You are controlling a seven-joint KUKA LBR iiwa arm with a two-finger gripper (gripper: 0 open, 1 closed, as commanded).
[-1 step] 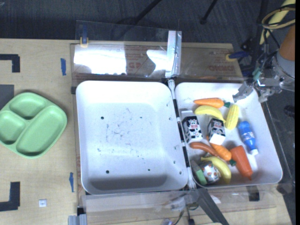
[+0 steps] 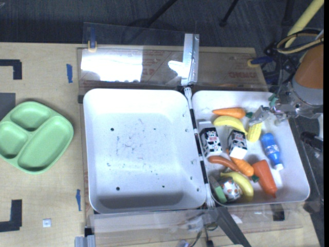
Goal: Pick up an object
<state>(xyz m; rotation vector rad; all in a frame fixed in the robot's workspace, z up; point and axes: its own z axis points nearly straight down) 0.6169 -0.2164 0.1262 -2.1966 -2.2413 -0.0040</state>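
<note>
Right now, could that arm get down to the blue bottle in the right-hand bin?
Probably yes. The blue bottle lies on top near the bin's right side, with nothing over it, and the gripper hangs just above that end, beside the corn.

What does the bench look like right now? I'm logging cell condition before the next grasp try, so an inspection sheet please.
Surface: tan wooden bench, two shallow white bins.
Job's things: right bin holds toy carrots, yellow bananas, corn cob, blue bottle, cow-print cartons.
Clutter: green divided plate left of the left bin.
Grippers: gripper over right bin's far edge; finger state unclear.
Cables: yellow hose, upper right.
Surroundings: dark carpet, stand legs.
</note>
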